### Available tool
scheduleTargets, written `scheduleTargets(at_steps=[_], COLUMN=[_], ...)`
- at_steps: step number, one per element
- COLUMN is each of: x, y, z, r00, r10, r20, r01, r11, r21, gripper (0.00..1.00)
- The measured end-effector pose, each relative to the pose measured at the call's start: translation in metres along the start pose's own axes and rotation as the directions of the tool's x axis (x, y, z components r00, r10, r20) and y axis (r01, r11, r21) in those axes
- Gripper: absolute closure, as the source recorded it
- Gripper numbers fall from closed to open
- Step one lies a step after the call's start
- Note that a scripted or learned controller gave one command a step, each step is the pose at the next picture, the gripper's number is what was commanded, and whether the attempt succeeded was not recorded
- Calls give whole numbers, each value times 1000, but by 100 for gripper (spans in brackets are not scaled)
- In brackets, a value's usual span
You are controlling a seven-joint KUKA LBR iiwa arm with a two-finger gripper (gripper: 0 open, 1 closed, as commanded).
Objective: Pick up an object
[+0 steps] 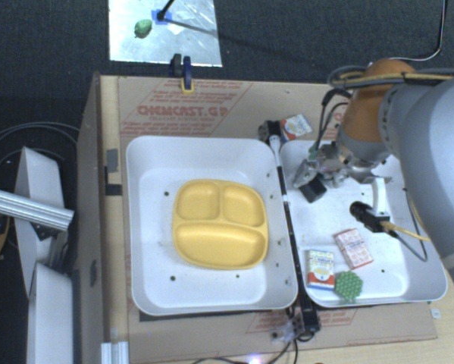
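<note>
My gripper (308, 179) hangs low over the far left part of the right bin (408, 279), close to the wall between the two bins. A small dark piece (313, 192) shows right under it; whether that is a held thing or part of the gripper cannot be told. Toward the near side of the same bin lie a red-and-white packet (353, 249), a small white and orange box (320, 268) and a green bumpy ball (348, 285). These three lie apart from the gripper, nearer the front.
The left bin (147, 203) holds a yellow divided plate (219, 224). A small red-and-white carton (295, 126) lies on the cardboard just beyond the right bin's far rim. The grey arm (424, 142) covers the right bin's far right side.
</note>
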State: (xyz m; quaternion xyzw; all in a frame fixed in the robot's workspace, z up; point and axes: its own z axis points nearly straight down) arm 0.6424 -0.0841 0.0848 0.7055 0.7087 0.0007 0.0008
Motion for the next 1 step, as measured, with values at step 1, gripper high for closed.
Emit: scheduleTargets(at_steps=[1], x=[0], y=[1], z=[-11], r00=[1000], r10=[-5], r20=[1], r01=[5], r11=[1000], r21=[-3], gripper=[100])
